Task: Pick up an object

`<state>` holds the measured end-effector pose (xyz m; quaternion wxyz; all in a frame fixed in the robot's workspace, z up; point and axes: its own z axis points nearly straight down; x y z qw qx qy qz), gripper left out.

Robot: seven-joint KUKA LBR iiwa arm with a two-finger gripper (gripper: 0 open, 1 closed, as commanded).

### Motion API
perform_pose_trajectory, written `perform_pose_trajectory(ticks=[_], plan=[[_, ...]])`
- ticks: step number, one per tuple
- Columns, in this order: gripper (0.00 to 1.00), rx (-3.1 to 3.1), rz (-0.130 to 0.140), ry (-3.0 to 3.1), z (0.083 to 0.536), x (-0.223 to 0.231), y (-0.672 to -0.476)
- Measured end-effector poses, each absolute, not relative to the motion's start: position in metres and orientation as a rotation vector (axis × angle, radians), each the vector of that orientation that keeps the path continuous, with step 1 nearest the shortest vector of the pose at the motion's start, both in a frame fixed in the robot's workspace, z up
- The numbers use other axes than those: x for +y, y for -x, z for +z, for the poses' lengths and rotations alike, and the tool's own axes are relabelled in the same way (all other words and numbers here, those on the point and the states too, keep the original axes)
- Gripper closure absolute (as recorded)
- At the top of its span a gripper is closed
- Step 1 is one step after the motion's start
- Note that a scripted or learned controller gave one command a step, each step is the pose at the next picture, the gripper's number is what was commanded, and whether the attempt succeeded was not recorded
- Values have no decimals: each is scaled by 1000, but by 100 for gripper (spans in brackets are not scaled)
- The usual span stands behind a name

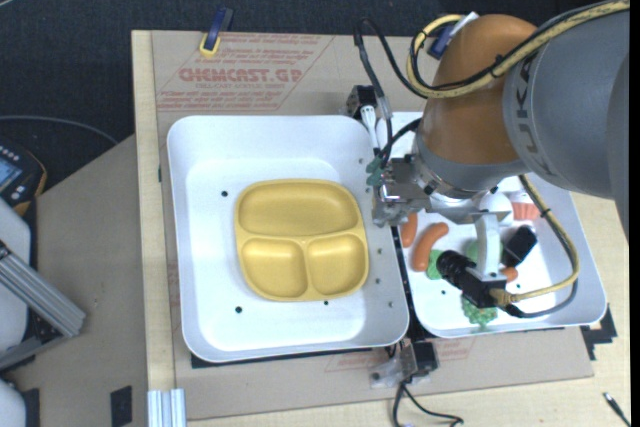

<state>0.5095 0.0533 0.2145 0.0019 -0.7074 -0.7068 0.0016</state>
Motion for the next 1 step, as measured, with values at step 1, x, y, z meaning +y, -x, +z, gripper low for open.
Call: perform_pose_trajectory(ticks=[1], plan=[[100, -2221, 3, 2219, 216, 58, -508]])
